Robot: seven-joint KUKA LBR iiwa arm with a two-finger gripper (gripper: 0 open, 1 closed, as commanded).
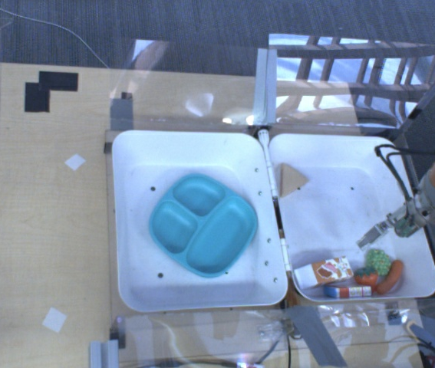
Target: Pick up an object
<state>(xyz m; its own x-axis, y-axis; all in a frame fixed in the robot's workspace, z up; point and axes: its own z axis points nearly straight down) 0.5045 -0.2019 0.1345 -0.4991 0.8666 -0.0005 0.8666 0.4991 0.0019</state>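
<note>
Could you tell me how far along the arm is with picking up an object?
Done: the gripper sits low over the right bin, just above the pile of small toys. In hand: nothing shows between its fingers. Left: the box, the green piece, the orange piece and the marker-like tube all lie on the bin floor, so the grasp and lift remain. The blue plate rests in the left bin.

lab/test cell | wood bench (41, 228) w/ 2 white bins (194, 148) | clear guard panels (194, 102)

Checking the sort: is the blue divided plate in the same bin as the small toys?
No: the blue plate lies in the left bin; the toys are in the right bin.
</note>
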